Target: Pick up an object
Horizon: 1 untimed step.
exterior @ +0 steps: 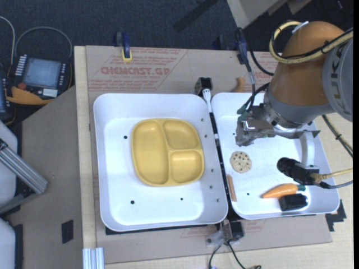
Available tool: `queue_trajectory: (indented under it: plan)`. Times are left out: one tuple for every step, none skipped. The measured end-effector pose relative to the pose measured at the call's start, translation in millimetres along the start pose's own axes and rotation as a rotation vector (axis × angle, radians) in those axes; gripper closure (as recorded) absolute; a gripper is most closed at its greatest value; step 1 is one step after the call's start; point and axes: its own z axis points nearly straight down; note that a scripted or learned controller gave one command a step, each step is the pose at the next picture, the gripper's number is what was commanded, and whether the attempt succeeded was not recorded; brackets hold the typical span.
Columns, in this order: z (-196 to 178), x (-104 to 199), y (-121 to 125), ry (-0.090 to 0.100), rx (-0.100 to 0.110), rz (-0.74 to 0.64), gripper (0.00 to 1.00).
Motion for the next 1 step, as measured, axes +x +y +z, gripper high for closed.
queue_trajectory:
  plan:
    - [-2.4, 56.1, -4.0, 0.0, -0.002, -0.002, 1.0]
